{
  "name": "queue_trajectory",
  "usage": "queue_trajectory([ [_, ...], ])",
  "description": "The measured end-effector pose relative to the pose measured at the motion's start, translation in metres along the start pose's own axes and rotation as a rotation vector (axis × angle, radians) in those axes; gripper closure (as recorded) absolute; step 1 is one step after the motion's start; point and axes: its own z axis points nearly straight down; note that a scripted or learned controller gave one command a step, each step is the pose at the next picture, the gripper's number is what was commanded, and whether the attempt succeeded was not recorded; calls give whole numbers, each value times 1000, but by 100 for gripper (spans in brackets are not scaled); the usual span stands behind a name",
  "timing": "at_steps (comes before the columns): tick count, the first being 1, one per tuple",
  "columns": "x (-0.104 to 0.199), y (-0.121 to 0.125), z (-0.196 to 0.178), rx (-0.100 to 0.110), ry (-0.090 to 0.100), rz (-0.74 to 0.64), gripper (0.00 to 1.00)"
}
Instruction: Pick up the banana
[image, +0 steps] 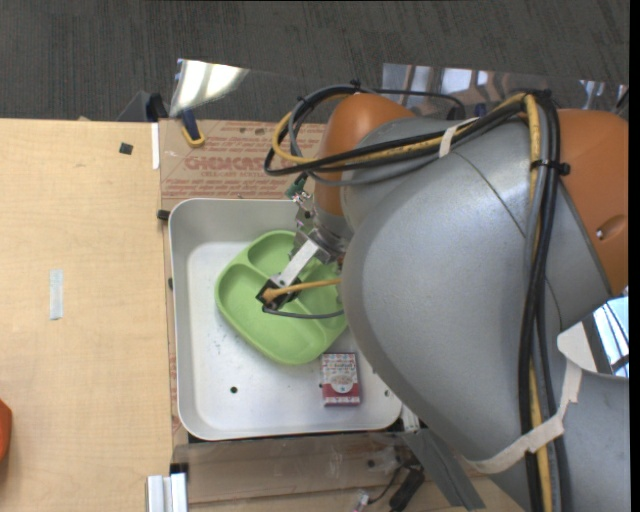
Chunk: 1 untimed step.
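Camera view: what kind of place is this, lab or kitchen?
Most likely a robotics lab bench, not a kitchen: a grey and orange arm with cable bundles reaches over a shallow white bin holding a green divided plate and a small carton, beside bare plywood.

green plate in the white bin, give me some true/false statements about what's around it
1. The green plate lies inside the white bin. True.
2. The gripper is over the green plate. True.
3. A small red and white box sits on the wooden bench to the left of the bin. False: it lies inside the bin, by the plate's lower right edge.
4. The plate is one flat dish without compartments. False: raised ridges divide it into sections.
5. The arm reaches in from the left of the view. False: it comes in from the right and covers much of that side.
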Motion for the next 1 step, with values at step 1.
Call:
queue_trajectory([
  [1, 46, -47, 0, -8, -2, 89, 0],
])
